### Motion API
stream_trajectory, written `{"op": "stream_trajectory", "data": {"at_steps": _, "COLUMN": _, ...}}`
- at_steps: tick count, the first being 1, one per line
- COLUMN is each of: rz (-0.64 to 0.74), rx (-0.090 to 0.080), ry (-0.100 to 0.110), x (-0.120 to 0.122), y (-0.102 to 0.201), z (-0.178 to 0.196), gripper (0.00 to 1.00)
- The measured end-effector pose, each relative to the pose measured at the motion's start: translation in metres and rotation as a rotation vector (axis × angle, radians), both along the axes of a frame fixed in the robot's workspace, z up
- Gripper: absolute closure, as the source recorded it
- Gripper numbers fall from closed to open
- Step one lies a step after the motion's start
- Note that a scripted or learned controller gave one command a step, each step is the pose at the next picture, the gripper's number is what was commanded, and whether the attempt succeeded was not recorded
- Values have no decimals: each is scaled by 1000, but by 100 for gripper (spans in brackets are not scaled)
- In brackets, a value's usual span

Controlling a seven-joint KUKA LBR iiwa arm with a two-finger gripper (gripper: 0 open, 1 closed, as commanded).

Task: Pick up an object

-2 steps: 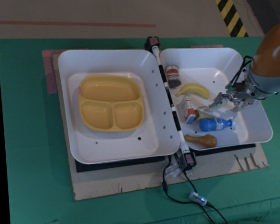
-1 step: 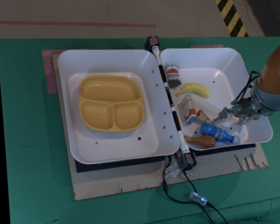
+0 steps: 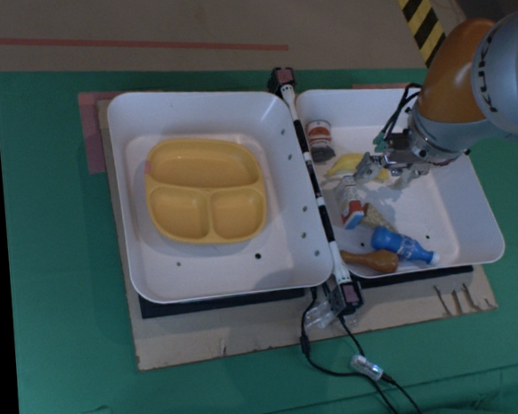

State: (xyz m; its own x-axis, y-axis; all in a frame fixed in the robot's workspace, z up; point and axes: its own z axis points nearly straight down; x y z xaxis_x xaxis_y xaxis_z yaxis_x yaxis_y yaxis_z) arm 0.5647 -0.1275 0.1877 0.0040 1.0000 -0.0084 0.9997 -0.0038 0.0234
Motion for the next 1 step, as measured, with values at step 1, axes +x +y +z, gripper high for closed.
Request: {"op": "stream_trajectory", "data": {"at_steps": 1, "rz": -8, "rx": -9, "ry": -15, "x": 2, "y": -5, "z": 16, "gripper": 100}}
